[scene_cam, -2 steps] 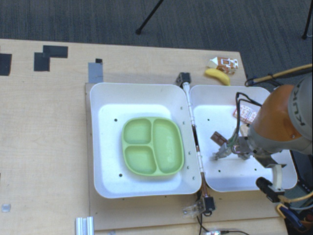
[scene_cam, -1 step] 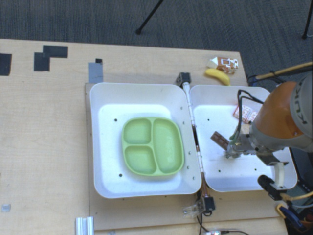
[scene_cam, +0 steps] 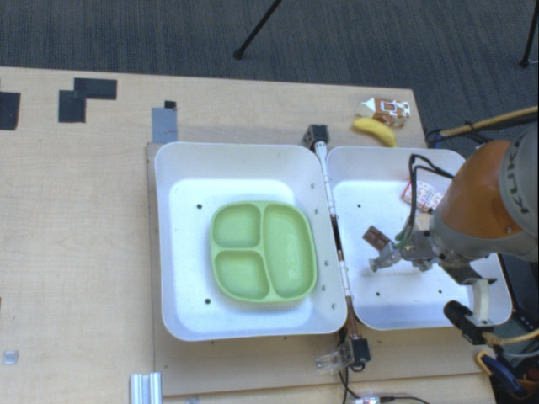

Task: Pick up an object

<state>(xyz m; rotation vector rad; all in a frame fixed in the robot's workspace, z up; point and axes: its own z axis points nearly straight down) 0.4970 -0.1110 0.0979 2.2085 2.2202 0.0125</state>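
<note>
Left bin (scene_cam: 168, 251): holds a divided tray (scene_cam: 263, 252) at its middle.
Right bin (scene_cam: 396, 310): just beside the left one; a small block (scene_cam: 375, 237) near its centre, a packet (scene_cam: 421, 194) toward its far side.
Behind the right bin: banana (scene_cam: 374, 130) on the bench (scene_cam: 76, 251).

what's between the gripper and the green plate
In the camera view, bare white floor of the right bin, then the ridge where the two bins meet, lie between the gripper and the green plate. No loose object sits there.
</note>
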